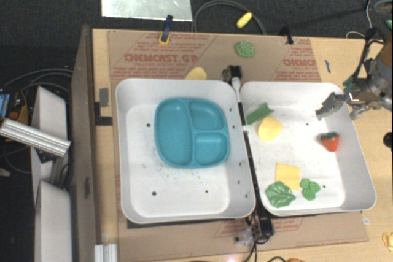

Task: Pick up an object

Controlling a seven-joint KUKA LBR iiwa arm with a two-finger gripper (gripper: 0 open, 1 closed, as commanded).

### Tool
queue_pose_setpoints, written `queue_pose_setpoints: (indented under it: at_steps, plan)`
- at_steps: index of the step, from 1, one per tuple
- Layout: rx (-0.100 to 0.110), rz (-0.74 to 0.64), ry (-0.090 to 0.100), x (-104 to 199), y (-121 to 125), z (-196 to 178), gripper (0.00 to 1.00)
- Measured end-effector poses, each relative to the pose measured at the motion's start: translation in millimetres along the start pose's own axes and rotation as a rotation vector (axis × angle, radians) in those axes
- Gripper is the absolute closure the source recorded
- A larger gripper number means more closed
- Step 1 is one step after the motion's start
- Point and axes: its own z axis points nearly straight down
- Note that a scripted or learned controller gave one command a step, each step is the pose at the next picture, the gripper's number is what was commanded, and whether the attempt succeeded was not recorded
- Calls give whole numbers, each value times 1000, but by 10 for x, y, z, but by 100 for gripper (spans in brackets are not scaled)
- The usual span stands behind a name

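Near edge of the right bin, well below-left of the gripper: two green leafy toy pieces, a larger leaf and a smaller one, w/ a yellow cheese-like wedge just behind them and touching or nearly so.

Further up, a small red toy w/ green top, prob. a strawberry or tomato, sits just below-left of the gripper and is the closest item to it. Left of that, toward the bin divider, a yellow rounded piece, maybe a lemon, w/ a green pod-shaped piece touching its far side.

Gripper is at the right bin's far-right corner, over the bin floor. One dark finger pokes down-left from the wrist; can't tell whether the fingers are apart or together from this angle. Nothing visible in its grasp.

Left bin, well away to the gripper's left, holds a teal divided plate.

Beyond the bins, on the cardboard: a pale yellow item at the left bin's far rim, a green knobbly toy, and a yellow piece at the far edge.

Progress, as I read it: pick not done. Every object rests in place, none lifted. Left to do: choose a target (red toy looks handiest), descend, close, raise.
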Motion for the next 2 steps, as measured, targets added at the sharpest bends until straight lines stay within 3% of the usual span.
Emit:
queue_pose_setpoints:
  at_steps: [1, 2]
  plan:
    - [9, -8, 6, 848, 76, 1008, 0]
    - [4, 2, 1, 782, 143, 1834, 0]
